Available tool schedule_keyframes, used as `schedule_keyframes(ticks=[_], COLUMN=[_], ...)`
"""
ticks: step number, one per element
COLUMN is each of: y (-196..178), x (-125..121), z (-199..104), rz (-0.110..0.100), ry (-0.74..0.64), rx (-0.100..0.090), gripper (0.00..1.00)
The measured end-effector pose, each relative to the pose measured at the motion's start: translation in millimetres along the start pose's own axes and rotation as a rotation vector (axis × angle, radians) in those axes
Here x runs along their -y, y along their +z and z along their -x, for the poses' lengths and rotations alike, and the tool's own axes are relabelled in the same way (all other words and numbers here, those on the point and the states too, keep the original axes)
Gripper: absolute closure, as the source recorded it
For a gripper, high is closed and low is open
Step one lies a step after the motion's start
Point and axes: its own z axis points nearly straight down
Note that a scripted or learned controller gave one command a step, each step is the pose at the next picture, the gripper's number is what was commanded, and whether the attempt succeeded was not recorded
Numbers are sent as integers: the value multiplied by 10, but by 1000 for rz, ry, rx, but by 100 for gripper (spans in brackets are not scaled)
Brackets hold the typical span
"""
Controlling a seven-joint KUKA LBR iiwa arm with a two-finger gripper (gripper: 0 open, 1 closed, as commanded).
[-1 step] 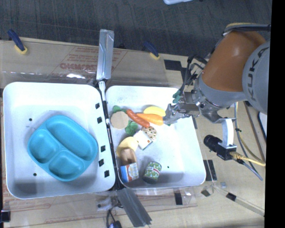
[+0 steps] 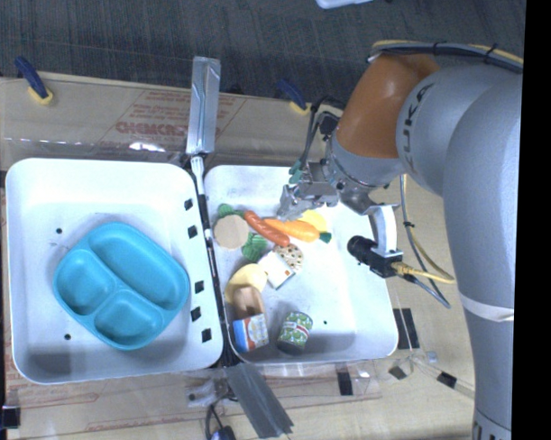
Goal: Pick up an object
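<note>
My gripper (image 2: 297, 203) hangs low at the back of the right bin (image 2: 372, 304), just above a cluster of toy food. Directly under it lie an orange carrot (image 2: 265, 228) and an orange-yellow piece (image 2: 306, 228). A tan round disc (image 2: 230, 231) and a green leafy piece (image 2: 255, 248) sit to the left of them. Toward the front are a white spotted block (image 2: 285, 263), a yellow fruit (image 2: 246, 277), a brown piece (image 2: 246, 300), a small red and white can (image 2: 251, 333) and a green can (image 2: 295, 330). Nothing is visibly held.
The left bin (image 2: 41, 206) holds a blue divided plate (image 2: 120, 283). A metal bar (image 2: 203, 104) stands upright at the back between the bins. The arm's large grey body (image 2: 457, 176) overhangs the right bin's right side.
</note>
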Motion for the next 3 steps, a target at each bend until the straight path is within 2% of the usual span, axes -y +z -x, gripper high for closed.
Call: schedule_keyframes(ticks=[1,2,3], y=[964,1006,1075], x=[161,634,-142], z=[486,672,371], rz=[12,25,11], ry=[53,55,32], rx=[2,5,0], gripper=[0,0,0])
